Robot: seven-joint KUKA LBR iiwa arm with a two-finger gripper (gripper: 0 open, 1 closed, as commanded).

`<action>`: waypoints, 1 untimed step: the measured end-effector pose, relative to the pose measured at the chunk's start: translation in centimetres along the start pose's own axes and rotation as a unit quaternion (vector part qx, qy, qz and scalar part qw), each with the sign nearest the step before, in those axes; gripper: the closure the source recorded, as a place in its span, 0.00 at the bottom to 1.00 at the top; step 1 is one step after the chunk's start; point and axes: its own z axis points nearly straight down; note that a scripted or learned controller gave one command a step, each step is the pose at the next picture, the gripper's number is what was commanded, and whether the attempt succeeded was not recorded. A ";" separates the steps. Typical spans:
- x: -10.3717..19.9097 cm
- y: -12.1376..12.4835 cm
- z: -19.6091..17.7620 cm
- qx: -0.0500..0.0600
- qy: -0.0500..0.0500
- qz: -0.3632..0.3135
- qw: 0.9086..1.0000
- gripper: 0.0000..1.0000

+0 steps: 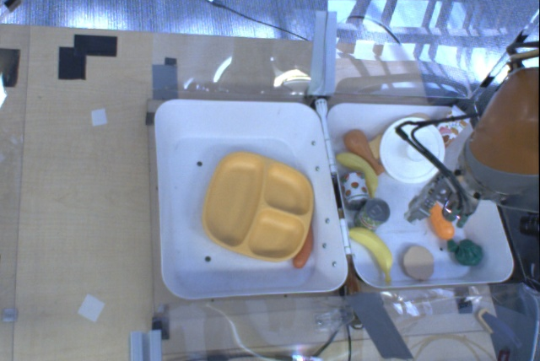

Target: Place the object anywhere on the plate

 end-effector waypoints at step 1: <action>2.5 9.1 -4.3 -0.001 0.002 0.035 0.999 1.00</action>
